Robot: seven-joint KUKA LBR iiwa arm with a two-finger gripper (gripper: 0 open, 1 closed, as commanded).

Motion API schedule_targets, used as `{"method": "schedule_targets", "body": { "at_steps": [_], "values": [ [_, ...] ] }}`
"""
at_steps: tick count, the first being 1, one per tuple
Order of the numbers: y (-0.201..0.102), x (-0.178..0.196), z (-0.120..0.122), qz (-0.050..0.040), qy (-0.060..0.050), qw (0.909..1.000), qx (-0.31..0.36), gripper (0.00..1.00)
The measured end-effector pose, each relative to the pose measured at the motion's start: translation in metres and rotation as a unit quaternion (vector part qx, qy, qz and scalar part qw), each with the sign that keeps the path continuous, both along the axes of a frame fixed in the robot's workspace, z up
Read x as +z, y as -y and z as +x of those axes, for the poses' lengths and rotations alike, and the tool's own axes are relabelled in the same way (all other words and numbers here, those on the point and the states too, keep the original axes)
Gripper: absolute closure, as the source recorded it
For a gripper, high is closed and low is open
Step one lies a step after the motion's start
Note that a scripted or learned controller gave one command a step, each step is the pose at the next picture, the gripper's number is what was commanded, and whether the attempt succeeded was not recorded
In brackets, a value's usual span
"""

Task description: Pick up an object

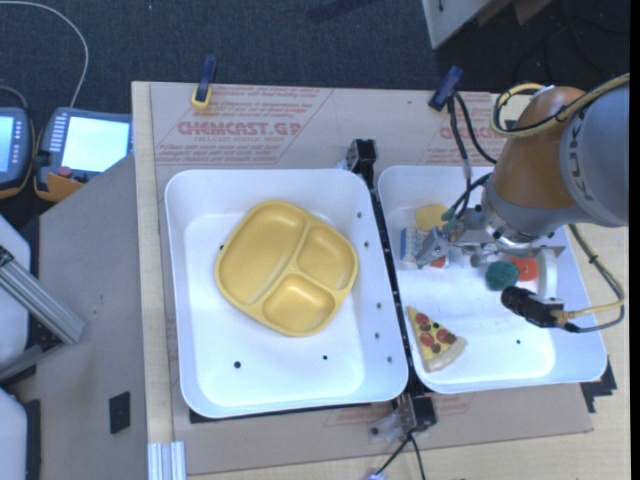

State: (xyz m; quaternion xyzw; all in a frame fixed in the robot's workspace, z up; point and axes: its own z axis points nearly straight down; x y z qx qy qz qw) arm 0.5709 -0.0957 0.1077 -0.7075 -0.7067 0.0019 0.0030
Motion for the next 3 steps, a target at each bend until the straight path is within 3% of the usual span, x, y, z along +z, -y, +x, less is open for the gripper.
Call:
{"method": "schedule_targets", "body": {
  "at_steps": [1,3],
  "values": [
    [0.0,0.014,0.002,-0.0009,0.004,1.0,0.0,1.0],
    [0.004,0.118,0.014,-0.0015,0.007,1.0,0.001,1.0]
  ]
}}
